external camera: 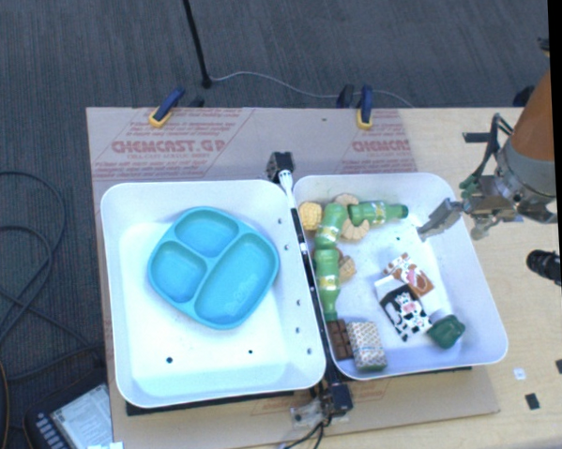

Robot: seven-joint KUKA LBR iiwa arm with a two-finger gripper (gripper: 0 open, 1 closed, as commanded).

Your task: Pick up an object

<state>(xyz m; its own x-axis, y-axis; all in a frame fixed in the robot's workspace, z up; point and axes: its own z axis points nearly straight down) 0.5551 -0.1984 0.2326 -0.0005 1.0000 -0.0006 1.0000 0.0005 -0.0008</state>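
Observation:
My gripper hangs over the right rim of the right bin, open, with nothing between its fingers. One finger juts left over the bin's bare floor. In the bin, to the gripper's left, lie a green bottle, a yellow toy, a tan waffle-like piece and two green pieces. Nearer the front are a red-and-white packet, a cow-print carton, a dark green toy, a chocolate bar and a speckled block.
The left bin holds a blue divided plate. Both bins rest on a cardboard sheet clamped at the back. The grey arm with its orange band comes in from the right. Cables lie on the dark floor at the left.

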